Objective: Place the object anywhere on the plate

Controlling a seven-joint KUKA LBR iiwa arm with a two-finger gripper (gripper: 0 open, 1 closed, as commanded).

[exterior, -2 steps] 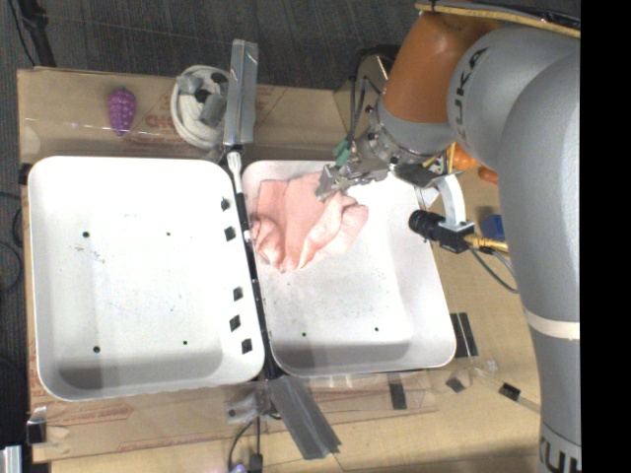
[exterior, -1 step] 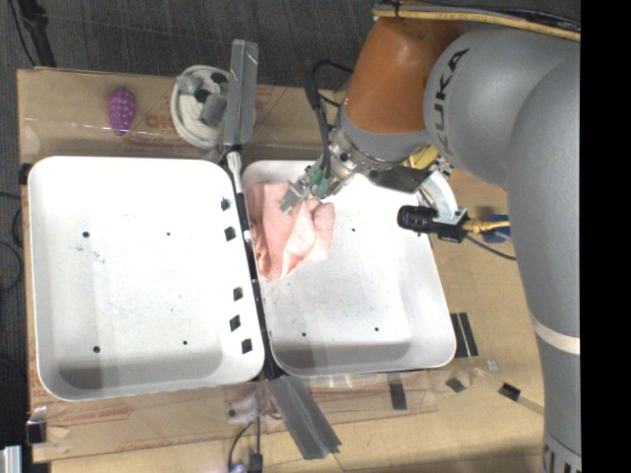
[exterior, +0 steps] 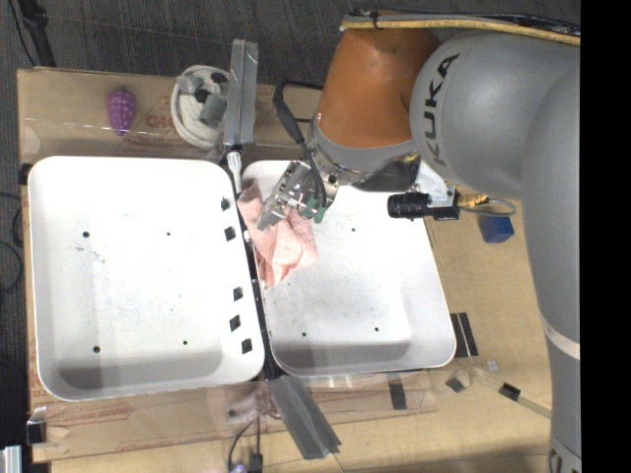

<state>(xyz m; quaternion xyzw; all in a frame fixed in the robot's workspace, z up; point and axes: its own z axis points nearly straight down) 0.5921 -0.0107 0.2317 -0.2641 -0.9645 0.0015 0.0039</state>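
The gripper [exterior: 293,197] hung over a pink cloth [exterior: 284,244] in the right bin [exterior: 394,304] (whether clamped or spread, unclear), seemingly positioned for a grasp.

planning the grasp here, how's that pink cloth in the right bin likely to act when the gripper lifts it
The pink cloth lies crumpled in soft folds against the right bin's left wall, so it is probably floppy and would drape, not hold shape. It looks thin, likely light. The gripper sits at its upper edge; a pinch there may lift one fold while the rest trails.
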